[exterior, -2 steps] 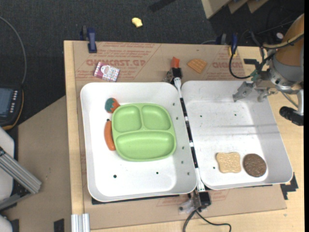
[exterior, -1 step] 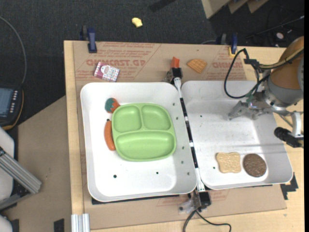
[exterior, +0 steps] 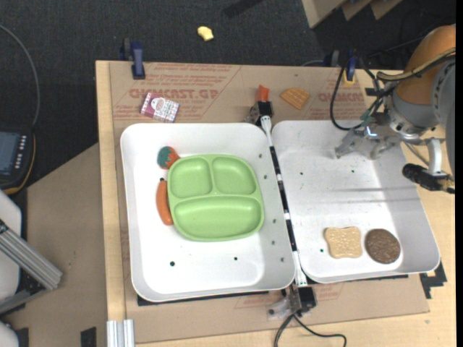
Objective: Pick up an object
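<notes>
My gripper (exterior: 362, 148) hangs over the far part of the right bin (exterior: 405, 194), its two fingers spread open with nothing between them. Near that bin's front edge lie a pale square toast piece (exterior: 342, 242) and a round brown cookie (exterior: 382, 245), well in front of the gripper. In the left bin (exterior: 145, 251) sits a green divided plate (exterior: 215, 197). An orange sausage-shaped piece (exterior: 164, 202) lies along the plate's left side, and a small red and teal object (exterior: 168, 156) rests at its far left corner.
On the cardboard behind the bins lie a tan cracker (exterior: 294, 97) and a pink patterned card (exterior: 159, 107). Clamps stand at the back edge (exterior: 135, 58). A black cable (exterior: 340, 100) loops near the arm. A yellow scrap (exterior: 205, 32) lies on the dark floor.
</notes>
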Robot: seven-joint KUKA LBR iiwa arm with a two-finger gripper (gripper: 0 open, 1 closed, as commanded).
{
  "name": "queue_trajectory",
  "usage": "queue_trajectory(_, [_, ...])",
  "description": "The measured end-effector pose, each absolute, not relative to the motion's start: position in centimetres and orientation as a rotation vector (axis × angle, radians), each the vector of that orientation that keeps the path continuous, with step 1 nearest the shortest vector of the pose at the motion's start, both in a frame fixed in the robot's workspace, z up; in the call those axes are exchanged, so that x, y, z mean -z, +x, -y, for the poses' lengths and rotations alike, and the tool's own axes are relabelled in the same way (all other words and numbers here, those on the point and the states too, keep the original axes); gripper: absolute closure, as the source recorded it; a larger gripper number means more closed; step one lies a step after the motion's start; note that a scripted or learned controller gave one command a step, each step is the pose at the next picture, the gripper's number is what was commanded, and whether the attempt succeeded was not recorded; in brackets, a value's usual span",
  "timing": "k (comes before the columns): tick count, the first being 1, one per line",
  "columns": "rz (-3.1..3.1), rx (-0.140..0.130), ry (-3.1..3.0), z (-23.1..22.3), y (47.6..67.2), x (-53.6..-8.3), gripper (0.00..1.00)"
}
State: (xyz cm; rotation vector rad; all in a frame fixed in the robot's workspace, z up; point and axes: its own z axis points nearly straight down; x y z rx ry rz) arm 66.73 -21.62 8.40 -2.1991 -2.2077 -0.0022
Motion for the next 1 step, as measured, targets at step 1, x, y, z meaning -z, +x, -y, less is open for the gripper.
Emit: queue_trajectory(1, [2.226, 0.004, -2.214, 21.96, 66.79, -9.56, 1.0])
